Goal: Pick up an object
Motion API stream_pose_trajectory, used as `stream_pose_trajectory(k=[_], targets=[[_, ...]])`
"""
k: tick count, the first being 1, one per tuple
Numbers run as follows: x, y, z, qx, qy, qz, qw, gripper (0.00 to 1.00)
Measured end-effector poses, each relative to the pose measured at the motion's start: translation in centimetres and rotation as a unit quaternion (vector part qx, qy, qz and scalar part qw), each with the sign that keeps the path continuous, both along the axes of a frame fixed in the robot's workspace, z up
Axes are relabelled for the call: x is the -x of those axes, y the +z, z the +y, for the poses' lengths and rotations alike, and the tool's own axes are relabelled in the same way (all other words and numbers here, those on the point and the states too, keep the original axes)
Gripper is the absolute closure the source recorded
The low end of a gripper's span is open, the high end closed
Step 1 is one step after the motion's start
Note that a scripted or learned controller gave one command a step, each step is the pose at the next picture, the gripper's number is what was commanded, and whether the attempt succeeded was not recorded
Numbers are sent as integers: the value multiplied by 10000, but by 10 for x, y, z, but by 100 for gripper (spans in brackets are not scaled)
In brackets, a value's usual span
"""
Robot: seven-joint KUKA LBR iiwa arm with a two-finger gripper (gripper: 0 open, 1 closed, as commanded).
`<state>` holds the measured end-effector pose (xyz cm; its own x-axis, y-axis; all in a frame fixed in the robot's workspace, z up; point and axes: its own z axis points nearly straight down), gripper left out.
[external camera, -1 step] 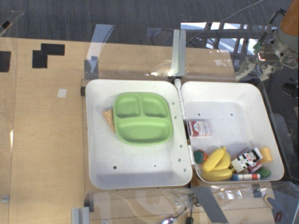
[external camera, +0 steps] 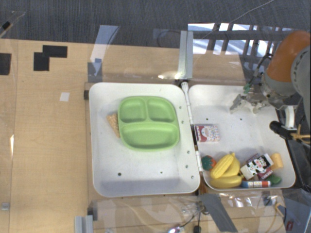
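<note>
Here a green divided plate point(external camera: 147, 123) is lying in the left bin point(external camera: 104, 174), covering a cracker point(external camera: 113, 124). In the right bin point(external camera: 228, 130), a small carton point(external camera: 207, 132) and bananas point(external camera: 225, 169) are resting, while the jaws point(external camera: 248, 103) are hanging wide, holding nothing, near the far wall.

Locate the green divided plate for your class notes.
The green divided plate lies in the left white bin, upper middle, with a cracker-like piece at its left edge.
</note>
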<state>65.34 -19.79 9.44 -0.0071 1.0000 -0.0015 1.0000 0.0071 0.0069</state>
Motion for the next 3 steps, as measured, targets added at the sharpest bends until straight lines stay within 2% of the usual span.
stream_pose_trajectory(k=[1, 2, 3], targets=[[35, 47, -8, 2, 154, -5, 9999, 0], [2, -6, 48, 4, 708, -18, 9975, 0], [-16, -6, 77, 23, 1583, 28, 9874, 0]])
